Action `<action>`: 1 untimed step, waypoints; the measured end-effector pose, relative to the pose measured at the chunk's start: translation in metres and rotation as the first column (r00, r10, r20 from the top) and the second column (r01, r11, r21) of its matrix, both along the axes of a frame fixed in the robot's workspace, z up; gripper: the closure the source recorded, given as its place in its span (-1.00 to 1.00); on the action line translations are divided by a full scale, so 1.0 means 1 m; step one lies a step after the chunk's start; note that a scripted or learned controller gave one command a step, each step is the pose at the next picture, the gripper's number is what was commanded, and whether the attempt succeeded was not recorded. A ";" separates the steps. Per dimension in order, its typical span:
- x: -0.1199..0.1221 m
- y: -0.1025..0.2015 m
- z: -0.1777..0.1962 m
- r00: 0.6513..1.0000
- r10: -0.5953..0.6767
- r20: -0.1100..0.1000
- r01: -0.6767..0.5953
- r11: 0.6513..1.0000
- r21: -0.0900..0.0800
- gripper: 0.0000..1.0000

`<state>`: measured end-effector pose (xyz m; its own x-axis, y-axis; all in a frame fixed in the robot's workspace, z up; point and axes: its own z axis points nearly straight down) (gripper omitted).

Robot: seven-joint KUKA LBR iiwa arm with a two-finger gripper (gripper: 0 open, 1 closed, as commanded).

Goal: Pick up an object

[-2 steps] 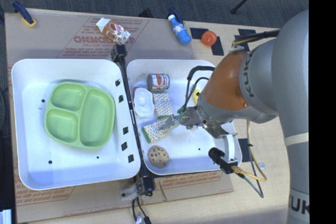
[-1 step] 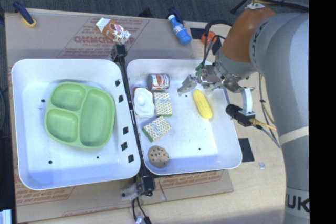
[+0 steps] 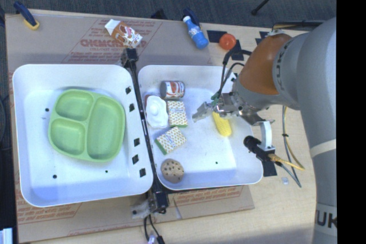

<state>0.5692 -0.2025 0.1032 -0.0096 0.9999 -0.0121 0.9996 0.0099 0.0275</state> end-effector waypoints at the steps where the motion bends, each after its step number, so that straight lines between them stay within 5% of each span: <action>1: -0.001 0.001 0.009 1.000 0.003 -0.008 -0.003 1.000 0.003 1.00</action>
<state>0.5682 -0.2019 0.1123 -0.0124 0.9999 -0.0090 0.9997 0.0126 0.0196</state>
